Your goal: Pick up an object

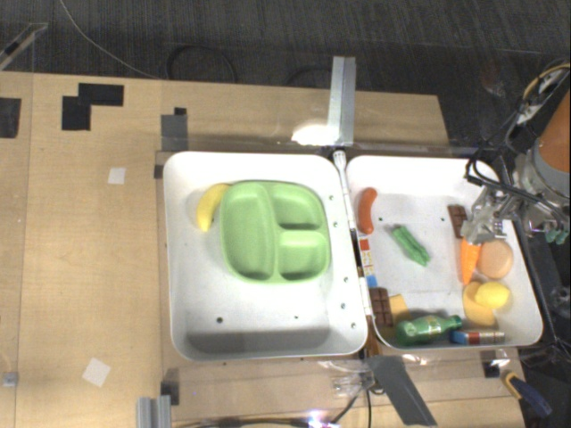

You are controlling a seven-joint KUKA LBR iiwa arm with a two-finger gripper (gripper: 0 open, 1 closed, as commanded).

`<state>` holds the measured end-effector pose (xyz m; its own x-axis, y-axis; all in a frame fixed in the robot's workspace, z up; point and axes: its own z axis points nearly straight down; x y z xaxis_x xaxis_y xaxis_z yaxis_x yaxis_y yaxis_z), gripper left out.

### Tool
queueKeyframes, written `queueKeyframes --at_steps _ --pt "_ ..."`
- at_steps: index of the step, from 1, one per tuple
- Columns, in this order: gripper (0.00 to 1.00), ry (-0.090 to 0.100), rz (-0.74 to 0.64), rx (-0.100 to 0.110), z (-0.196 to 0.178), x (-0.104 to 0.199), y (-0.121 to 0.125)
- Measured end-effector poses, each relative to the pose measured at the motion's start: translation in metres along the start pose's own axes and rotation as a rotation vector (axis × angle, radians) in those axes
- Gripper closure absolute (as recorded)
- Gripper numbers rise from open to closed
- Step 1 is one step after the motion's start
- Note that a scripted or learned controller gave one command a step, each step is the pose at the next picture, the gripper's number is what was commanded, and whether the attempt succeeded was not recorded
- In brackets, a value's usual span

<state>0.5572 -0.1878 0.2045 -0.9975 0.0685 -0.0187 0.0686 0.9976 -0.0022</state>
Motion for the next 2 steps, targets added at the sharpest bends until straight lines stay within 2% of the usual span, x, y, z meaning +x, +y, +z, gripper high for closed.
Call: queueKeyframes --at_steps 1,2 --pt "0.0 0.008 0.002 -0.002 0.004 0.002 -0.001" --pt "0.0 0.016 -0.172 -0.005 0.109 -0.023 -0.015"
